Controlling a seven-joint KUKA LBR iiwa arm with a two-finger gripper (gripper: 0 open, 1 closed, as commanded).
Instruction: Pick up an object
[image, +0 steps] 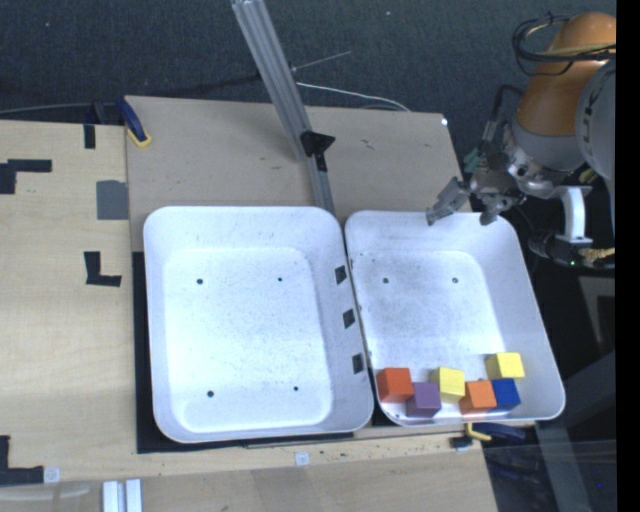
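Several small blocks lie along the near edge of the right bin (520, 290): an orange block (394, 383), a purple block (426, 398), a yellow block (451, 382), a second orange block (480, 396), a blue block (505, 393) and another yellow block (506, 365). My gripper (464, 208) hangs over the far right corner of that bin, well away from the blocks. Its two fingers stand apart and hold nothing.
The left bin (160, 300) sits beside the right one. A slanted metal rod (283, 85) reaches in from the top to the gap between the bins. Cables trail at the arm's right. Black tape marks dot the bench at the left.
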